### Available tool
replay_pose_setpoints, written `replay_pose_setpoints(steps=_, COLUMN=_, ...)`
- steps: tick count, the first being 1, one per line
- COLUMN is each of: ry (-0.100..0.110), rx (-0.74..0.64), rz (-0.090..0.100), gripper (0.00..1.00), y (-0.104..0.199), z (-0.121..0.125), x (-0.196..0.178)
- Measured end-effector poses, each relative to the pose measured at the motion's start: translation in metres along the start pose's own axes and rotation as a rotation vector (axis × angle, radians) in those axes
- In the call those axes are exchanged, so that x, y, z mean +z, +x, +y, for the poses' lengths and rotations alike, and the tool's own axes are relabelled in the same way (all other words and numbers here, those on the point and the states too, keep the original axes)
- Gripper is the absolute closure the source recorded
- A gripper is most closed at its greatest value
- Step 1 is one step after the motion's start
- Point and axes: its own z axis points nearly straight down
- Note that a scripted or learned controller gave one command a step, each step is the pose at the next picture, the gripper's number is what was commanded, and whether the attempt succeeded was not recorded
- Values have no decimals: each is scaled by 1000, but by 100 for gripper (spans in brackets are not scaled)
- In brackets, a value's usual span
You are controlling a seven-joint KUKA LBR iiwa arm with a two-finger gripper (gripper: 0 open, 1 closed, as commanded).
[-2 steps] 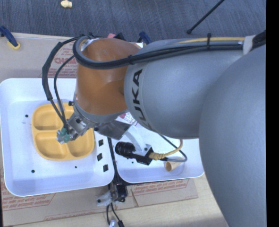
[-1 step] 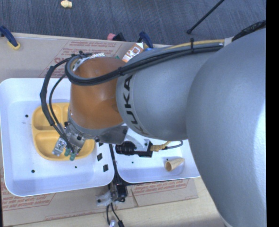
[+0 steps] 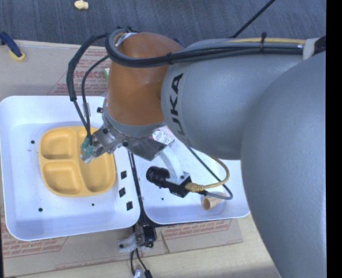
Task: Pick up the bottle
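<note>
Currently the arm point(image 3: 228, 97) covers most of the right bin point(image 3: 182, 216); its wrist sits over the divide between bins. Jaws hidden, can't tell their state. Bottle not identifiable. Yellow sectioned tray point(image 3: 72, 162) lies in the left bin point(image 3: 20, 155).

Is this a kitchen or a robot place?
Probably a robot lab: a big grey arm reaches over two white bins, with a yellow divided tray in one, and cables all around.

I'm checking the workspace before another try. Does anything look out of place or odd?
One small yellow scrap lies on the dark floor beyond the bench, outside both bins. The yellow divided tray sits flat in the left bin; nothing looks spilled.
</note>
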Motion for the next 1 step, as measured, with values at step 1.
replay_pose_setpoints(steps=1, ry=3, rx=135, rz=2, gripper=100, y=-3, z=-34, x=76)
